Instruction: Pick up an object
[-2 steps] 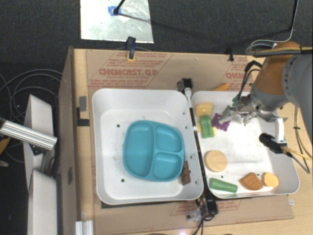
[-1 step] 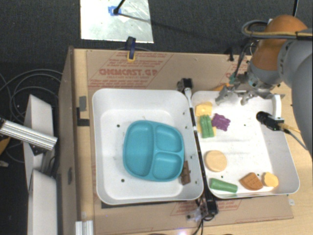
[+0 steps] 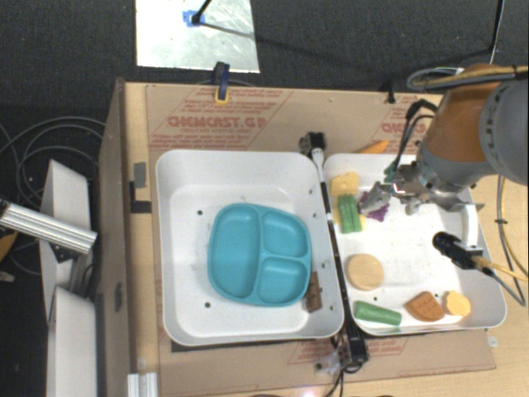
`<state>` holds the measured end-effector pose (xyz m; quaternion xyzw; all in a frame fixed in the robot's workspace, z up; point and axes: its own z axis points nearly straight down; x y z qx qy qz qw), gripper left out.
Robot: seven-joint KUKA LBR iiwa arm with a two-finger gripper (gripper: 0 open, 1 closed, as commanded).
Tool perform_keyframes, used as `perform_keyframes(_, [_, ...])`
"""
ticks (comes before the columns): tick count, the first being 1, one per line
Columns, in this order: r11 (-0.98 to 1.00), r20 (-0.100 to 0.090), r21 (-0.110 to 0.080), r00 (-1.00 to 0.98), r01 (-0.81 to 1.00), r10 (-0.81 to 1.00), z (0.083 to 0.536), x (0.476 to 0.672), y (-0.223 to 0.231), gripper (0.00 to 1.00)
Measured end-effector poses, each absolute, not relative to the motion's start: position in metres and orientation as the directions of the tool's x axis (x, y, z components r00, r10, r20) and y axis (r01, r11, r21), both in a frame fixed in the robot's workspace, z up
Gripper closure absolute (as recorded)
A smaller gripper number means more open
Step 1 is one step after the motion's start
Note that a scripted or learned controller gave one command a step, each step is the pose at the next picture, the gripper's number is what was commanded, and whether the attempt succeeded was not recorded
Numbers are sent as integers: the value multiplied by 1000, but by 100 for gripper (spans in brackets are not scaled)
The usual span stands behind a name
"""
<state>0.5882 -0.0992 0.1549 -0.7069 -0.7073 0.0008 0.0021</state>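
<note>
I cannot tell how my claw [image 3: 382, 195] stands over the small purple toy [image 3: 378, 212] at its six o'clock; it looks light and hard, so I would pinch its middle.

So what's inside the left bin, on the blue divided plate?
The blue plate lies in the left bin, and its three compartments hold nothing. A small brown piece rests at its right edge. What the plate covers beneath cannot be seen.
</note>
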Motion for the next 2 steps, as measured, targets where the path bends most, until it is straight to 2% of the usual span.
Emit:
perform_keyframes(1, [6,0,9,-6,1000,1000,91,647,-93,0])
perform_keyframes(2, [1,-1,2,-1,1000,1000,85,618,-91,0])
